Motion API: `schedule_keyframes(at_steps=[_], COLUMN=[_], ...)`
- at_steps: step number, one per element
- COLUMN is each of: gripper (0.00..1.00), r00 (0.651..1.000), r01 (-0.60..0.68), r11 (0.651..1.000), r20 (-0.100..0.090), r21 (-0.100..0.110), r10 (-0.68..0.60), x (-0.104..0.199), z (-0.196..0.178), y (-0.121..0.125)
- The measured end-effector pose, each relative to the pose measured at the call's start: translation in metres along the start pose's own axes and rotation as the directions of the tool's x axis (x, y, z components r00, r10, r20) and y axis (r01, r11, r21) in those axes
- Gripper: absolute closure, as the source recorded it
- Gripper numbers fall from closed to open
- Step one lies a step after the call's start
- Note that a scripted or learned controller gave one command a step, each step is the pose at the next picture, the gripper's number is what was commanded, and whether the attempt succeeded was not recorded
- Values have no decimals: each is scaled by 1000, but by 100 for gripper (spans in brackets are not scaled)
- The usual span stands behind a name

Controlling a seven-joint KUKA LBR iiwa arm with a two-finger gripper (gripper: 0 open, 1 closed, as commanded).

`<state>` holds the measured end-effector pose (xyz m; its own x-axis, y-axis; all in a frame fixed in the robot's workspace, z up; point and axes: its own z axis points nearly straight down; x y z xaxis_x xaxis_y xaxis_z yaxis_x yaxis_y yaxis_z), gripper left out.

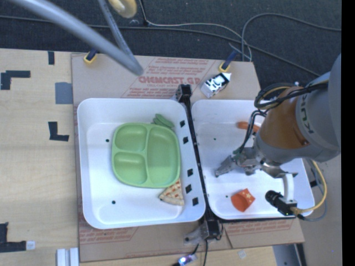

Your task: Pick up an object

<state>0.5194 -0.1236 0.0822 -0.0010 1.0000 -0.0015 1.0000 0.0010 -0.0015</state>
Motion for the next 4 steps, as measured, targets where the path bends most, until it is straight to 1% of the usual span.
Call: schedule_keyframes(at_steps=[1,2,3,4], gripper=[100,100,100,100], r00=[1000,1000,1000,1000], r01=[0,-1,1,1], r11=[1000,1000,1000,1000], r20=[1,0,0,-1], r21=[-3,-5,-7,-3], r10=[0,1,-1,-1], x=[0,-10,-5,-5], z=[-13,-66,-128,-146], y=[1,-2,2,3])
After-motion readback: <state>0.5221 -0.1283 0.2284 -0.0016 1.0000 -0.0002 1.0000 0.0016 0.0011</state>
